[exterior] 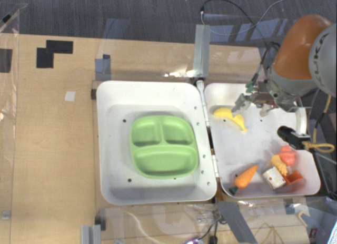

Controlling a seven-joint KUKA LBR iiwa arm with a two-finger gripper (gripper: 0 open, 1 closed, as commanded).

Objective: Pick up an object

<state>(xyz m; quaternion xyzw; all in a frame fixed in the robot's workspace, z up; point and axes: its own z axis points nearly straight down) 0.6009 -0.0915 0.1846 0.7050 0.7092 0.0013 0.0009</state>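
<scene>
We note the claw (247, 102), fingers spread and holding nothing, hangs by the right bin's far edge, just right of the banana (230, 117) (long axis slanting toward the near-right corner).

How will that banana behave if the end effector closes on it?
The banana looks like smooth moulded plastic, so probably stiff, light and somewhat slippery. Its curved, tapered shape may pivot or squirt sideways under a squeeze. It lies flat on the right bin floor, so rolling seems unlikely.

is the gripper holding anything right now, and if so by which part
Nothing is held. The gripper hangs open over the right bin, its fingers just above the banana with nothing between them.
</scene>
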